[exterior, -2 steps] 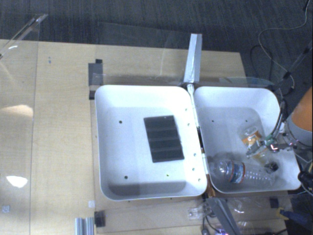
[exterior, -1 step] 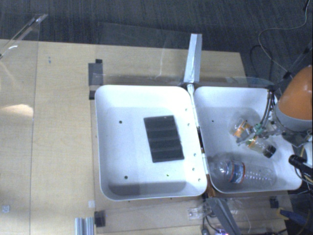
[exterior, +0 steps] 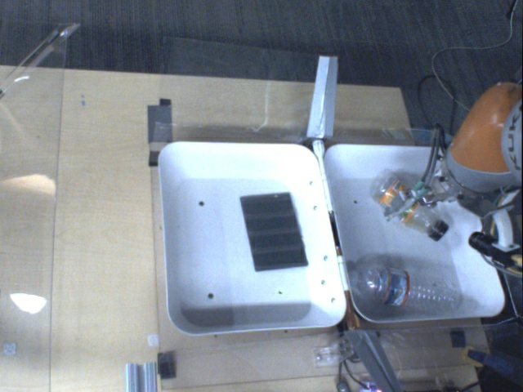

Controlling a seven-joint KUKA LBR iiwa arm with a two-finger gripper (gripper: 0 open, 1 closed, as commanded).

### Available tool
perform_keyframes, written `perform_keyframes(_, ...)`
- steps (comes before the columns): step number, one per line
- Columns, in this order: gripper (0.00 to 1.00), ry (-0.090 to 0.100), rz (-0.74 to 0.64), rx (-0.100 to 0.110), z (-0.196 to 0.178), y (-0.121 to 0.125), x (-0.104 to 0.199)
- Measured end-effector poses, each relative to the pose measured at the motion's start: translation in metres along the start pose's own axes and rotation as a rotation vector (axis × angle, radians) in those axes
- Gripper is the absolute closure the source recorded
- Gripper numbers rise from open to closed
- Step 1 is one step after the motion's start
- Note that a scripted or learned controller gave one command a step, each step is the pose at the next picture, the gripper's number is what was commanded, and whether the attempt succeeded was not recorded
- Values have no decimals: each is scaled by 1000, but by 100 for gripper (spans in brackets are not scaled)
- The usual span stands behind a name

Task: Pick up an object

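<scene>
1. Two white bins sat side by side on your bench: the left bin and the right bin, their inner rims nearly touching.
2. You had open floor in the right bin along its far edge and its left side, behind the bottle.
3. A clear plastic bottle lay on its side along that bin's near edge.
4. The gripper was low over the right bin's middle, toward the right rim, with a small clear, orange-tinted object just beside it; I could not tell how its jaws stood.
5. A dark ribbed slab lay flat at the left bin's centre, clear of every wall.
</scene>
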State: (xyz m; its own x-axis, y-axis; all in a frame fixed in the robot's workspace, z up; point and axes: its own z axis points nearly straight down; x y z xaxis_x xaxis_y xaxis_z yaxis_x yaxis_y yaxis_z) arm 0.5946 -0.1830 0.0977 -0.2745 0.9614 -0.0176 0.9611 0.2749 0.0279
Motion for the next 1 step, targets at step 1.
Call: perform_keyframes(1, 0, 4, -78, 3, 1, 29, 21)
